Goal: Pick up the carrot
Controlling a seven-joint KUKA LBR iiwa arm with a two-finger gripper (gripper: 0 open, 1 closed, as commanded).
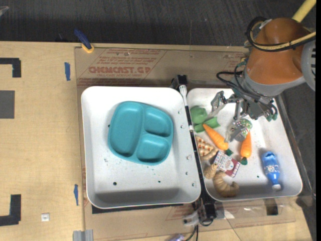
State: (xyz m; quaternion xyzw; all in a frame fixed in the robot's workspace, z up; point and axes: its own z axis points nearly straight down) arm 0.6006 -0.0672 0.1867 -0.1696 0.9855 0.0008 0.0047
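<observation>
Croissant (226,187) lowest — pincer (239,127) above two carrots (215,137), grip state unclear.

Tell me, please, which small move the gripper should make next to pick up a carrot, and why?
Probably lower straight down. The gripper hangs over the right bin between two carrots, the left carrot and the right carrot, and holds nothing; a small shift toward the right carrot seems needed first.

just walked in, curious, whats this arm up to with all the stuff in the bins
The arm's gripper hangs over the right bin, above two carrots lying among toy food and a blue bottle. Nothing shows between its fingers, so no carrot is picked up yet. The left bin holds a teal divided plate.
</observation>
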